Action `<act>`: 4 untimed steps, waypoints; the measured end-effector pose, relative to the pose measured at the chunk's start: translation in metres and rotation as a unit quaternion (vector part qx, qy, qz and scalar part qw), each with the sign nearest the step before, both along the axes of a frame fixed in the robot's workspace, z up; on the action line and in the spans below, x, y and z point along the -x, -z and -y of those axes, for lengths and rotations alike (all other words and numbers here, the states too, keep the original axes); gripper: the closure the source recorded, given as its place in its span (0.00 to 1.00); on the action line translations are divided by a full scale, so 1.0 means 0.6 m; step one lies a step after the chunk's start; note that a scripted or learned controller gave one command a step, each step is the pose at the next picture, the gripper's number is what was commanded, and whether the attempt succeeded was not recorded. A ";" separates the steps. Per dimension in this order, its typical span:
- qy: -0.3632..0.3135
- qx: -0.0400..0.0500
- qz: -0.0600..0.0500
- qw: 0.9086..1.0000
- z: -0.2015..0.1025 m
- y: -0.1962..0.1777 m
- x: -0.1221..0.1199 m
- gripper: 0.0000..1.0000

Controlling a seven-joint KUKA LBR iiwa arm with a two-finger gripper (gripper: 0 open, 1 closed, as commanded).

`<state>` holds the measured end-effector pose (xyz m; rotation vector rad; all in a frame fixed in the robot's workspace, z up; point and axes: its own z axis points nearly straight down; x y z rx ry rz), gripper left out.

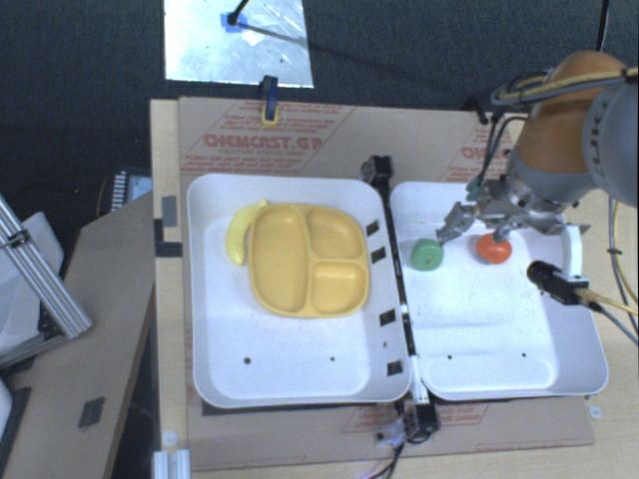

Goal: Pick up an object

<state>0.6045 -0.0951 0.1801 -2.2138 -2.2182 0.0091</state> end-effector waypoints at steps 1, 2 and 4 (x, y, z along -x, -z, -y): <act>-0.001 0.001 0.006 1.000 0.000 -0.009 -0.005 0.00; 0.000 0.000 0.003 1.000 -0.012 0.089 0.004 0.00; 0.001 0.001 0.006 1.000 -0.012 0.141 0.001 1.00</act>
